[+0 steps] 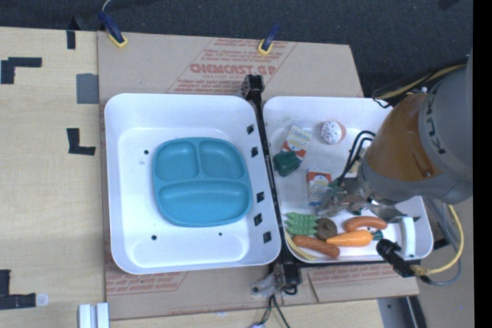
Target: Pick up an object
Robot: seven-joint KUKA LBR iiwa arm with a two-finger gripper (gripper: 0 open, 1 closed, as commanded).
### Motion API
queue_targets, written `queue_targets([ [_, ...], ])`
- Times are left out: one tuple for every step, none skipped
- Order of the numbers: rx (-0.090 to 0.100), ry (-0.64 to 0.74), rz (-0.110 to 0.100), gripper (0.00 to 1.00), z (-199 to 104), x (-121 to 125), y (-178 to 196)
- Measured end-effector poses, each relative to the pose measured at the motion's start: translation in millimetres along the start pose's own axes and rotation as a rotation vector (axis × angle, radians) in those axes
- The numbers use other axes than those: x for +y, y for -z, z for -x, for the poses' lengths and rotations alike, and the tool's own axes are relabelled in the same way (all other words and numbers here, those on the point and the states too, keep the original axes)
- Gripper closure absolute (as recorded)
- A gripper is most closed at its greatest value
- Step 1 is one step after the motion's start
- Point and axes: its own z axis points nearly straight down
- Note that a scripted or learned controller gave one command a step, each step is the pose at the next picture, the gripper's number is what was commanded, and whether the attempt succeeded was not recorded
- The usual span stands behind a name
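Glossy blue plastic plate (pixel 203 182)

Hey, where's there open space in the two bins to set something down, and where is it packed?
Left bin: bare white floor rings the blue divided plate, widest along the near edge and far-left corner. Right bin: a small bare patch between the white ball and the far wall. Its near half is crowded with carrots, green toys and the gripper.

Toy carrot (pixel 350 239) lies flat in right bin (pixel 307 107).
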Motion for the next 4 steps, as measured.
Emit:
queue_targets([
  [0.0,0.0,0.0,0.0,0.1,-0.1,-0.1],
  [0.003,0.004,0.0,0.0,-15.7,86.7,-10.0],
  [0.002,0.003,0.0,0.0,-10.9,63.6,-9.8],
  [0.001,0.002,-0.001,1.0,-10.3,63.5,-0.4],
])
